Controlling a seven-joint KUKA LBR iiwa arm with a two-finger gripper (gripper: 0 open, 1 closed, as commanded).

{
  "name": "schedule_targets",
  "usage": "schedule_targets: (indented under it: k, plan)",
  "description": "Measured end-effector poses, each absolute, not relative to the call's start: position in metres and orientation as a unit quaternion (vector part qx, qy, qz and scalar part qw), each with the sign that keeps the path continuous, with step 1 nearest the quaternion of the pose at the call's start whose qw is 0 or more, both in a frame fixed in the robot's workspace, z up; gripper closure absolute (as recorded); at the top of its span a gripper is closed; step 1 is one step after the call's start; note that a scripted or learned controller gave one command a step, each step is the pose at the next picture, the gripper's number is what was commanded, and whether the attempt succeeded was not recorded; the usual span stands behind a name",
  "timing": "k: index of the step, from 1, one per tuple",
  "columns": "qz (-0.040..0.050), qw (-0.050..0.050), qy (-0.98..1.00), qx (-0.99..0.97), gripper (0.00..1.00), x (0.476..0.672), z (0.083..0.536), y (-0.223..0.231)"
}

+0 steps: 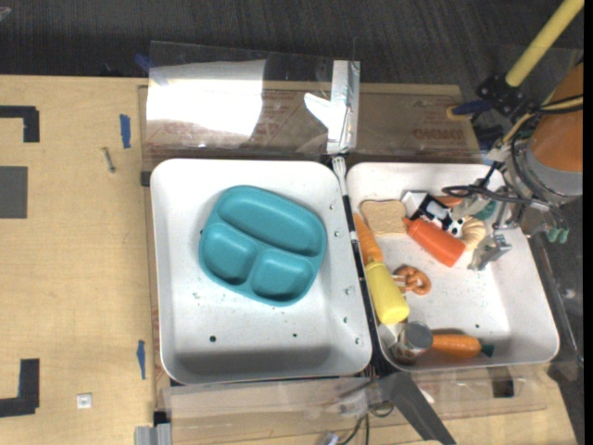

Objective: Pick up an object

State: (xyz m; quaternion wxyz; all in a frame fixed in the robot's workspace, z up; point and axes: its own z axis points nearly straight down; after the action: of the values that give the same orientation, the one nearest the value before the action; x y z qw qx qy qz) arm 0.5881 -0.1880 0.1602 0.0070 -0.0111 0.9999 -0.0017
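The pick is looking not yet done: nothing is sitting between the fingers of the gripper [489,247], which is hanging low over the right bin [519,341] with its jaws looking slightly apart and holding nothing. The nearest candidate, an orange toy [435,240], is lying just to the gripper's left, beside a slice of bread [383,216] and a pretzel [412,280].

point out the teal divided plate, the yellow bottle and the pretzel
teal divided plate [263,243], camera view, on the ridge between its compartments
yellow bottle [385,292], camera view, middle of its body
pretzel [411,279], camera view, on its twisted centre
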Motion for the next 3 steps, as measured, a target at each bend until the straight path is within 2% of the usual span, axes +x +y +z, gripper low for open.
schedule_targets:
  k: [1,2,3]
  plan:
    - [-0.0006,0.005,0.999,0.042,0.00,0.537,0.088,-0.191]
    - [-0.0009,0.013,0.999,0.031,0.00,0.490,0.092,-0.140]
    - [-0.0014,0.008,0.999,-0.038,0.00,0.549,0.199,-0.142]
